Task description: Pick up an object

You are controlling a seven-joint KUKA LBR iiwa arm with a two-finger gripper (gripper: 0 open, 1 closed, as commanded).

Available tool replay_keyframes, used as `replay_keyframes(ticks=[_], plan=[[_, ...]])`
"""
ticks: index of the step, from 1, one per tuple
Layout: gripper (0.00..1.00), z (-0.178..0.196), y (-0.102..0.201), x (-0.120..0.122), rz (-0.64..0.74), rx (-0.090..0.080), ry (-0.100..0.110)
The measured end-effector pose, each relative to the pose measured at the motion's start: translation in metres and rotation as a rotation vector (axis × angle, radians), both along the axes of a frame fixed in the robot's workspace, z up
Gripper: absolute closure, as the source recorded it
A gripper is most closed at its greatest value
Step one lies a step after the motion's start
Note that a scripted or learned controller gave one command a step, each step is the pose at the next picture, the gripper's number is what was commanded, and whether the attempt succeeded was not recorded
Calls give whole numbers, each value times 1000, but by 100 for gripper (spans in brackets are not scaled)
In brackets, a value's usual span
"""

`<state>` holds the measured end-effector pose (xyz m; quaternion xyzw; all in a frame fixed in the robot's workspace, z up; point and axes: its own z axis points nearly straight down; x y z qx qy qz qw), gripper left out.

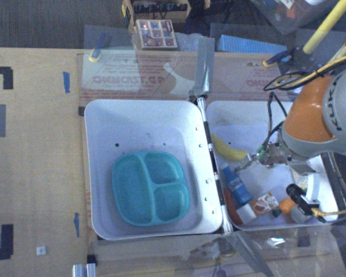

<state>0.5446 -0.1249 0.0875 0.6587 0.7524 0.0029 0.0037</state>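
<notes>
My gripper (252, 161) hangs low in the right bin (242, 117), reaching in from the right under the orange-banded wrist. It is just right of a yellow banana (228, 149) that lies by the bin's left wall. Just below the gripper lies a blue bottle (237, 189) with a white cap. I see nothing held in the gripper. A small red and white carton (266, 202) and an orange item (286, 205) rest near the bin's front edge.
The left bin (104, 126) holds a teal divided plate (151, 187) toward its front. A metal divider (203, 131) separates the two bins. Boxes and clutter stand behind the bench at the top.
</notes>
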Motion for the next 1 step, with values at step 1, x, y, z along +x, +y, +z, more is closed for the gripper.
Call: replay_keyframes(ticks=[1], plan=[[0,8,16,88,4,-1,7]])
